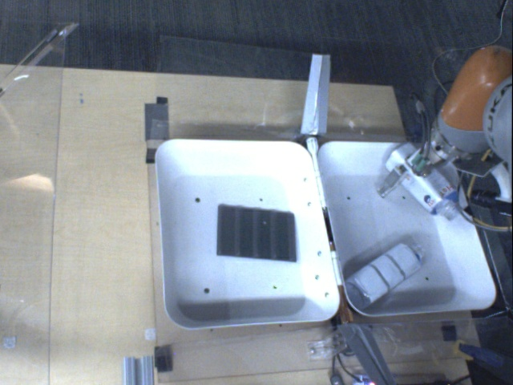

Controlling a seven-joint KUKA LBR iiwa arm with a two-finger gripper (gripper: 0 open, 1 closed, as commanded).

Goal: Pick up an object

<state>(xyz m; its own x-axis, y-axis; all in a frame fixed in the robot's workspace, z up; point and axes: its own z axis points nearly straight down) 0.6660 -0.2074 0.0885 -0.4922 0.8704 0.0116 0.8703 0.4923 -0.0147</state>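
One grey block lay well below the end effector — whose grip I could not tell — risking a miss.

Grey arm, orange band

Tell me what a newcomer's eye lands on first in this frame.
Likely the dark ribbed rectangular pad lying flat mid-floor in the left bin, the strongest contrast against white. Next, the arm's orange band at the right edge, with the hand poised over the right bin's upper part. Below it a grey segmented object lies tilted near that bin's front.
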